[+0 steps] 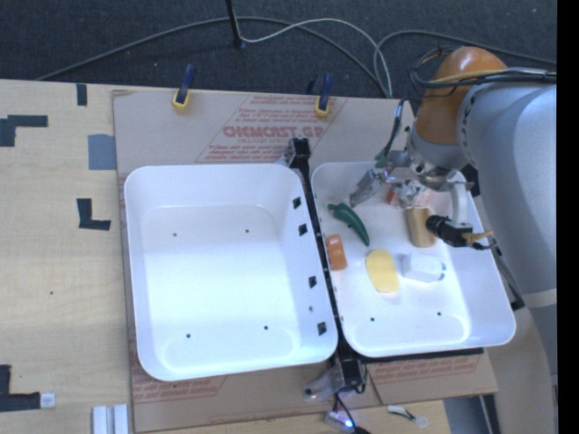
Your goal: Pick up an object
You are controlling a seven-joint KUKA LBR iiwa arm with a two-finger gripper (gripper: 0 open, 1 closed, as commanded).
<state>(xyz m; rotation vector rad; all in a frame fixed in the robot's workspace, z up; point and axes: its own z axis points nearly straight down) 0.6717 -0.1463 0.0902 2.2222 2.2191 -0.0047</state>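
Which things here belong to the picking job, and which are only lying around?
Job: gripper; green item, orange block, yellow item, tan item, white item, all in the right bin.

Lying about: left bin, clamps, cable.

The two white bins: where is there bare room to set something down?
The left bin has a bare floor wall to wall. In the right bin, the front strip below the yellow piece is free. Its back half is crowded around the green piece and the pincer.
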